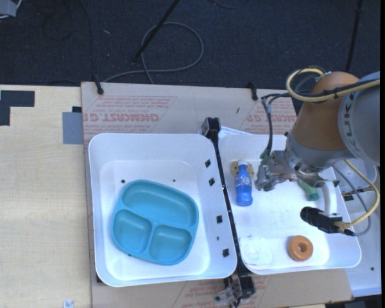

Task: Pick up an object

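Observation:
A small blue bottle with a yellow cap lies in the right bin, close to the divider. My gripper hangs low over that bin, just right of the bottle; no object shows in it. An orange ring sits near the bin's front edge. A pale, see-through object rests left of the ring. A green item peeks out from under the wrist, mostly hidden by the arm.
The left bin holds a blue divided plate. The grey arm with its orange band covers the right bin's back right part. Black clips line the divider between the bins.

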You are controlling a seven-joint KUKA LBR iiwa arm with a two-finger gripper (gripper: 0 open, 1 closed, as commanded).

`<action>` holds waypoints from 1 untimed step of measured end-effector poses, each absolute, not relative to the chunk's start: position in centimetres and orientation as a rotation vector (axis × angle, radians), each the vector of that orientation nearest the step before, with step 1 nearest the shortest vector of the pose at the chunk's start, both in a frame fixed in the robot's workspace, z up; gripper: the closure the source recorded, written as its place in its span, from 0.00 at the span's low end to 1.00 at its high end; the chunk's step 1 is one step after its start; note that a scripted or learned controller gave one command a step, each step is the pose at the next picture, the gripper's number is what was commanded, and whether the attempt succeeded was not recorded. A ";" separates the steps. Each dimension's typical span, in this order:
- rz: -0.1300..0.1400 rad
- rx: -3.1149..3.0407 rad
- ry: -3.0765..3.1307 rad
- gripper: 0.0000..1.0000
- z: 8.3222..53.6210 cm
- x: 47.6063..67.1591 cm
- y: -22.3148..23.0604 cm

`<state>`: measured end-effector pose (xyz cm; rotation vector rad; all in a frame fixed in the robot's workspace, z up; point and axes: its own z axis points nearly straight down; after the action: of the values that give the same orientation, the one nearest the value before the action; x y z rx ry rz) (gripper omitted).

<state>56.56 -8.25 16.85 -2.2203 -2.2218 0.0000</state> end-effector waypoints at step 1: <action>-0.001 -2.221 -2.222 1.00 21.8 55.9 -7.7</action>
<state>55.88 -7.65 21.76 -2.2206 -2.2221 -0.0007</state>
